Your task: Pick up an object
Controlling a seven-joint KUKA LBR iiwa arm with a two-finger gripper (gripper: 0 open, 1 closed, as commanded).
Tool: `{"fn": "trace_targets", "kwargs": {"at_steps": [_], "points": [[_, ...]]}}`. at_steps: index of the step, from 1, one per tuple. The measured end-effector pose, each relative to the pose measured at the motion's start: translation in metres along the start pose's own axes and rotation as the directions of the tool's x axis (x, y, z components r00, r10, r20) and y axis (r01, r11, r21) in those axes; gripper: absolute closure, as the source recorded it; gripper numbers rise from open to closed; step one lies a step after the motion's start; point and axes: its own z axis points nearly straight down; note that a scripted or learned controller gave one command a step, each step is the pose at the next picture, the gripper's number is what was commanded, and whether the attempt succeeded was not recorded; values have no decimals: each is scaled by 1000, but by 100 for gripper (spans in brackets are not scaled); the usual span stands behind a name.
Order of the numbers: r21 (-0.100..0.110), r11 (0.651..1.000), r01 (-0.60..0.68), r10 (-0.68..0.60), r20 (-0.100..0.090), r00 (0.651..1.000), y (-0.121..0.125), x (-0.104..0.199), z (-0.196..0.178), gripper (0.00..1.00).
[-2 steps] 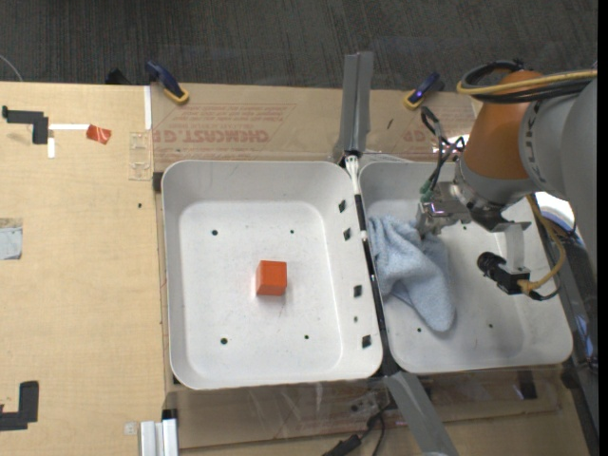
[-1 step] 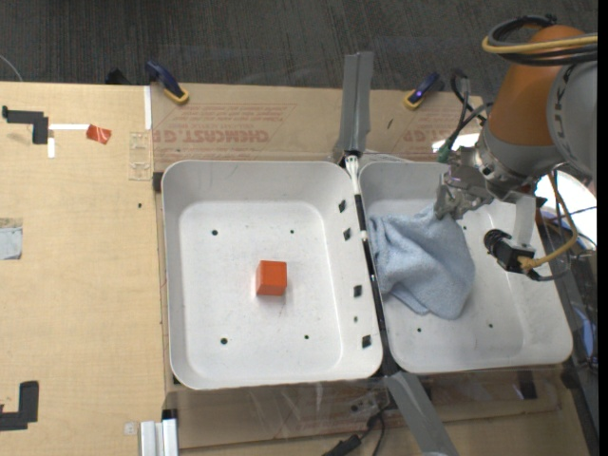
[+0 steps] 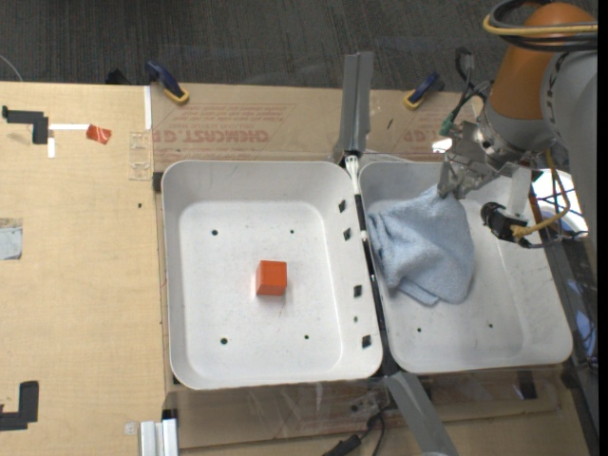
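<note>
Dark carpet runs along the far side of the room, and below it sits the bench [image 3: 76, 283], pale wood on the left with a brown cardboard sheet [image 3: 256, 131] clamped flat under the bins. Two shallow white bins lie side by side: the left bin [image 3: 190, 350] and the right bin [image 3: 532, 340], their near edges touching along a grey divider. From the right comes the arm [image 3: 541, 55], grey with its orange band, bent down over the far corner of the right bin. A blue-grey cloth [image 3: 427, 250] lies crumpled in that bin's left half, bunched toward the far side, one corner drawn up toward the gripper [image 3: 458, 180]. That gripper sits right at the cloth's upper right corner, touching or pinching it; from where I stand I cannot tell how far the tips are parted or whether fabric is truly caught. A small orange block [image 3: 272, 278] rests alone near the middle of the left bin, well apart from the arm. Two blue-and-yellow clamps [image 3: 166, 81] grip the cardboard's far edge.
</note>
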Motion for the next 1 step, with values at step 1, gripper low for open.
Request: {"fn": "trace_targets", "kwargs": {"at_steps": [1], "points": [[-1,996,90,-90,1,996,-17,22,-27,100]]}}
